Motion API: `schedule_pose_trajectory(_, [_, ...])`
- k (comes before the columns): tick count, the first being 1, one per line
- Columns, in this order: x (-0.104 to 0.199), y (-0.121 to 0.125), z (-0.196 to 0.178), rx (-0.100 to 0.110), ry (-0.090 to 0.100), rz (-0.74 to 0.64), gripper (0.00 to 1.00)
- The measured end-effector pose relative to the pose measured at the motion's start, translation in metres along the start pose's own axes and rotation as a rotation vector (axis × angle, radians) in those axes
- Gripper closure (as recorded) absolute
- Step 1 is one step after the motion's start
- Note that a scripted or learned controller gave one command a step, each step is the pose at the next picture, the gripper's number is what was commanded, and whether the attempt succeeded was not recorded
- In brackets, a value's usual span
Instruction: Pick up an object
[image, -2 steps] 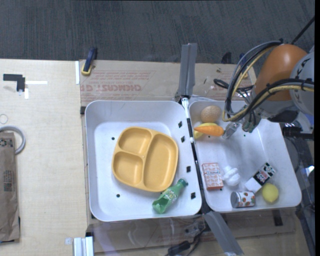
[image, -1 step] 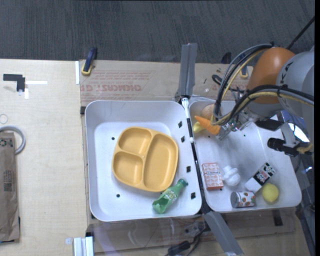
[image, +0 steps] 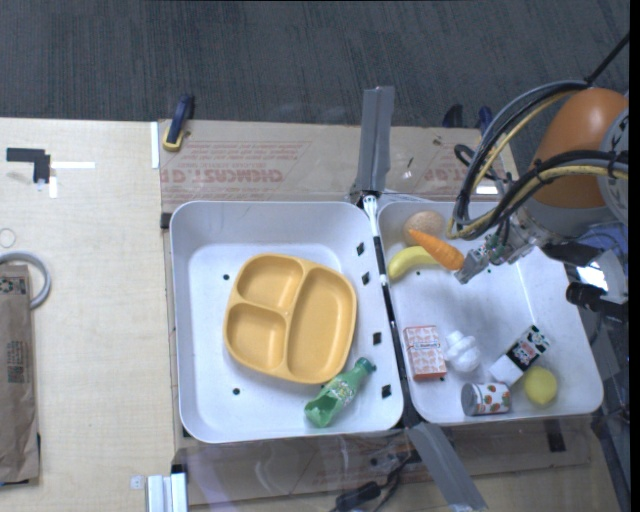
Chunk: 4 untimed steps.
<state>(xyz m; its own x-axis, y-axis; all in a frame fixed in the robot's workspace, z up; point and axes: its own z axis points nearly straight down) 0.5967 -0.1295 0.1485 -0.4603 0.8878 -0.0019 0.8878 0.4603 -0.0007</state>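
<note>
green crinkled bottle (image: 339, 392) | yellow three-part plate (image: 290, 317) | tapered orange carrot (image: 438, 247) | fingers (image: 478, 260) state: cannot tell

This looks like a robot lab. A big grey robot arm (image: 560, 190) with thick cables reaches over a wooden bench (image: 80, 300). Two white bins (image: 185, 330) sit side by side on cardboard (image: 270, 160). They hold toy food and a yellow plate (image: 290, 318). The floor (image: 250, 50) is dark carpet.
</note>
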Motion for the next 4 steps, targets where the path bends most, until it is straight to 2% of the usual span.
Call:
schedule_pose_trajectory(1, [0.000,0.000,0.000,0.000,0.000,0.000,0.00])
schedule_pose_trajectory(2, [0.004,0.045,0.057,-0.001,0.000,-0.139,0.00])
schedule_pose_trajectory(3, [0.003,0.045,0.048,-0.001,-0.002,-0.138,1.00])
schedule_pose_trajectory(4, [0.013,0.061,-0.043,-0.002,-0.002,-0.317,1.00])
